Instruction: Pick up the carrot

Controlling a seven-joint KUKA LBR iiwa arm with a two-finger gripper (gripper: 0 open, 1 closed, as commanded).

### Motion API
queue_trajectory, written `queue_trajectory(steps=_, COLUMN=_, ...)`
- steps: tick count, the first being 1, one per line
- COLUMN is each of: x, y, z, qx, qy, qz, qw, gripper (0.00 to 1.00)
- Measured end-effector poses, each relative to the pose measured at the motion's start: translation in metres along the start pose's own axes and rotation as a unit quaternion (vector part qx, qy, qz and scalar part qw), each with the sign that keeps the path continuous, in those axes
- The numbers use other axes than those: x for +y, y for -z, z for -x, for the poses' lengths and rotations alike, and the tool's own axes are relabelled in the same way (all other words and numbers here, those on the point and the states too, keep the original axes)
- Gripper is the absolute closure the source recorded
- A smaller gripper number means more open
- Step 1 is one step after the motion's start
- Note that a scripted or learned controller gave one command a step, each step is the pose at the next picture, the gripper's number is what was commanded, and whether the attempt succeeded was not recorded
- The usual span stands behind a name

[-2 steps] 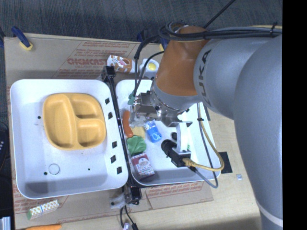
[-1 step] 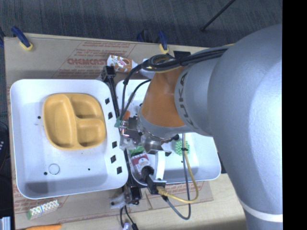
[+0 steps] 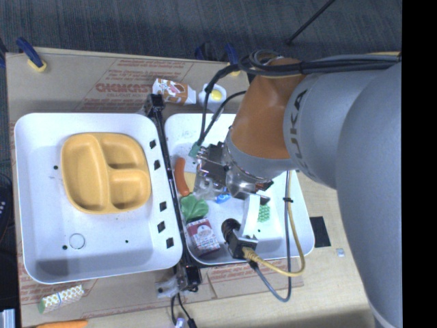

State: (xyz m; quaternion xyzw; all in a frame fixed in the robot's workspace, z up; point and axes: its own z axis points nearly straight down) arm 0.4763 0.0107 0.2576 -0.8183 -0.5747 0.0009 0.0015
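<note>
The carrot (image 3: 181,176) is a slim orange stick lying along the left wall of the right bin (image 3: 179,130), partly covered at its lower end by green leafy material (image 3: 194,207). My gripper (image 3: 207,176) hangs low over the right bin just right of the carrot, under the arm's orange band (image 3: 270,115). Its fingers are hidden among metal parts and cables.
The left bin (image 3: 41,203) holds a yellow divided tray (image 3: 106,171). In the right bin lie a red-brown packet (image 3: 202,238), a green-and-white item (image 3: 258,214) and a small blue piece (image 3: 221,198). A small box (image 3: 171,91) stands behind the bins. Cables loop past the front edge.
</note>
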Motion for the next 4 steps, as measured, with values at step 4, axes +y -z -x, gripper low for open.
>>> queue_trajectory(steps=4, x=0.006, y=-0.001, z=0.003, qx=-0.001, qy=0.176, qz=0.000, qw=0.9845, gripper=1.00)
